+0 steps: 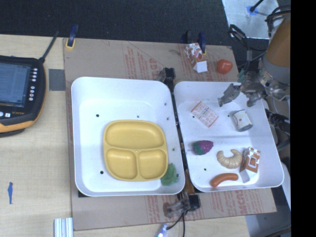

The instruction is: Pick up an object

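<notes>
The step in hand looks like the approach: the grey two-finger gripper [241, 94] hangs over the upper right of the right-hand shallow white bin [276, 179], its fingers spread apart with nothing between them. No object is lifted yet. The nearest candidate is the small white and grey cylindrical cup [241, 120], lying on its side just below the gripper; a flat white and red printed packet [204, 113] lies to its left. The next move, as judged, calls for a short descent centred on one item. Open room around the cup is fair, though the bin's right wall is near. The purple berry-like toy [203, 147], tan croissant toy [230, 157] and orange sausage toy [223, 179] sit closer together near the front edge.
</notes>
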You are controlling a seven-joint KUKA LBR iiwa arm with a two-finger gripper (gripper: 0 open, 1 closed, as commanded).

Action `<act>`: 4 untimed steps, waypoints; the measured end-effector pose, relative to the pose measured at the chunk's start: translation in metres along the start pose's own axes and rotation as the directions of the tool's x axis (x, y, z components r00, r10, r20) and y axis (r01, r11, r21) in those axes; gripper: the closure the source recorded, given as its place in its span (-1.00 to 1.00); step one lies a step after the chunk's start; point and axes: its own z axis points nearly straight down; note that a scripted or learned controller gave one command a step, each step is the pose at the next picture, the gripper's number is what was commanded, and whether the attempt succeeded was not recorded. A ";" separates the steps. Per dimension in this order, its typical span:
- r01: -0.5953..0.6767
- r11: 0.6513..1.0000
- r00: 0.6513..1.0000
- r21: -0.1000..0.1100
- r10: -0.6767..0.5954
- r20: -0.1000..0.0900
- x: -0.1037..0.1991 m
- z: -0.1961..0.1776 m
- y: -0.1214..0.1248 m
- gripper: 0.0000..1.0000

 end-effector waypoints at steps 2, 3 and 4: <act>0.001 1.000 1.000 0.003 -0.001 -0.001 0.039 0.138 -0.077 -1.00; 0.000 1.000 1.000 0.000 0.000 0.000 0.046 0.138 -0.103 -1.00; 0.001 1.000 1.000 -0.001 -0.001 0.000 0.044 0.137 -0.083 -1.00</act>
